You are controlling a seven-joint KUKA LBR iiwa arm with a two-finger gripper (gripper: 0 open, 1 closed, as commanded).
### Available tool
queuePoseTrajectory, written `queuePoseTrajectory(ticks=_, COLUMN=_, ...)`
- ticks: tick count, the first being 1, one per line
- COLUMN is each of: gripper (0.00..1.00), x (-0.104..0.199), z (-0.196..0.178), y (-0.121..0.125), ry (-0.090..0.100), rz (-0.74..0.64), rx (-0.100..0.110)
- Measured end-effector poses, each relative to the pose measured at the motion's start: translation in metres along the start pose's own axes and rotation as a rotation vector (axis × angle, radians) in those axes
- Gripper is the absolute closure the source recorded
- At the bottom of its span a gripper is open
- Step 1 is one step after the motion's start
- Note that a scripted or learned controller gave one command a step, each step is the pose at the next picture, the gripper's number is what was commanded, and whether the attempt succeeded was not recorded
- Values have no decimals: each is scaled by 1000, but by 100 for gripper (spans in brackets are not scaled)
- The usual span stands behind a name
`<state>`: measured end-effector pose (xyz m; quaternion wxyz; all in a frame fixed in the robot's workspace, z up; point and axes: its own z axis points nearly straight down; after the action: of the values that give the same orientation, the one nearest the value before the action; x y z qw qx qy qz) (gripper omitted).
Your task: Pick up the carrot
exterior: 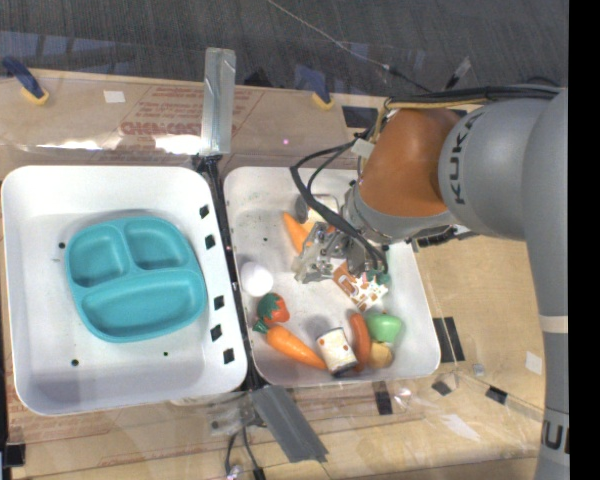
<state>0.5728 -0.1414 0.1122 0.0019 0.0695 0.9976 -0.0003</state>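
An orange carrot (292,346) lies pointing right along the front of the right bin (242,208), beside a red and green piece (272,310). A second orange, carrot-like piece (297,231) lies near the middle of that bin, right against the left side of my gripper (323,253). The gripper reaches down into the bin's centre from under the orange wrist band (405,163). Its metal fingers are tangled with cables and partly hidden by the wrist.
Also in the right bin are a white ball (257,281), a white cup (336,351), a red-orange stick (360,335), a green fruit (385,326) and an orange-and-white packet (366,288). The left bin (20,268) bears a teal divided plate (135,276).
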Motion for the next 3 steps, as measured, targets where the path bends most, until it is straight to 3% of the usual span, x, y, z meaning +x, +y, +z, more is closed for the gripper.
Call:
queuePoseTrajectory(ticks=1, gripper=0, x=0, z=0, y=0, ry=0, rz=-1, rx=0)
queuePoseTrajectory(ticks=2, gripper=0, x=-9, z=20, y=26, ry=4, rz=-132, rx=-1)
queuePoseTrajectory(ticks=3, gripper=100, x=-10, z=10, y=27, ry=0, rz=-138, rx=-1)
